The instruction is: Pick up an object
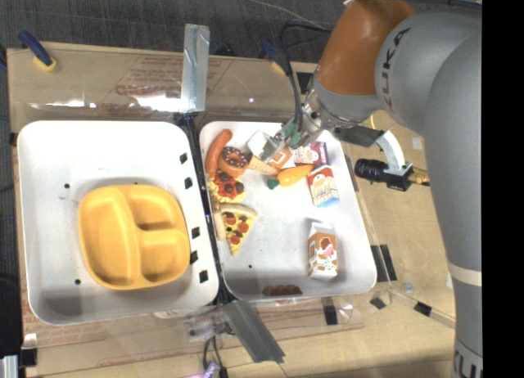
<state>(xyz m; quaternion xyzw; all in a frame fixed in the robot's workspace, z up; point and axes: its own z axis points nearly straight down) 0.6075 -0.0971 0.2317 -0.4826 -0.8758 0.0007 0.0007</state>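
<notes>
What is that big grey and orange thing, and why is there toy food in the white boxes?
That big thing is a robot arm. It reaches in from the right, and a computer program moves it. The picture comes from a camera fixed above the bench, looking down at a slant.

At the arm's tip is its end effector, the part meant for grabbing. It hangs low over the top of the right bin, close to a toy carrot. I cannot tell whether it has caught anything.

The right bin also holds a pizza slice, a sausage, a donut and small cartons. The left bin holds a yellow divided tray. The robot's job is to pick up one object.
</notes>
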